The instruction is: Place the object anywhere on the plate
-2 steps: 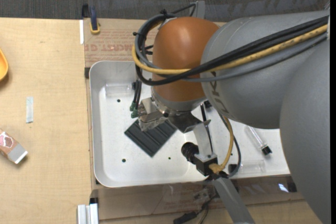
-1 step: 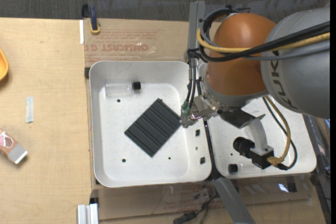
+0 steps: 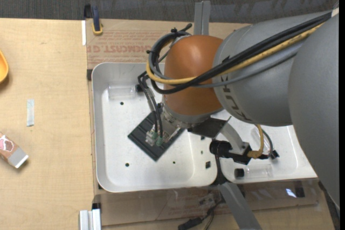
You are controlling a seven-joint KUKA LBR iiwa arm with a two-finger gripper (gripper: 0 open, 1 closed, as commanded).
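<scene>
While hanging low over the left bin (image 3: 108,132) in the camera view, blocks most of that bin's middle with the orange band (image 3: 191,75) and the grey arm (image 3: 269,78) behind it. Reaches in from the right with the wrist pointed straight down, presumably to come at the bin floor from above. Ends in the gripper (image 3: 153,140), seen as a dark flat block with a small green board and wires, either just above the white floor or on it; cannot tell which. Cannot tell whether that gripper is apart or closed either, with the business end buried under its own body. Cannot pick out the object for certain: could be tucked under the wrist, so no calling a grasp. Looking into the left bin: finds a few small dark specks scattered well apart on the floor, likely marks rather than things. Moving to the right bin (image 3: 280,167): catches a strip of white floor beneath the arm, with a small dark bit (image 3: 239,173) near the front wall and a black fitting (image 3: 223,148) on a yellow cable, part of the arm by the look of it. Out on the counter (image 3: 48,62), left of the bins: spots an orange rim (image 3: 2,70) at the very edge, possibly the plate but too cropped to say, plus a grey strip (image 3: 30,113) and a red-and-white packet (image 3: 12,152).
</scene>
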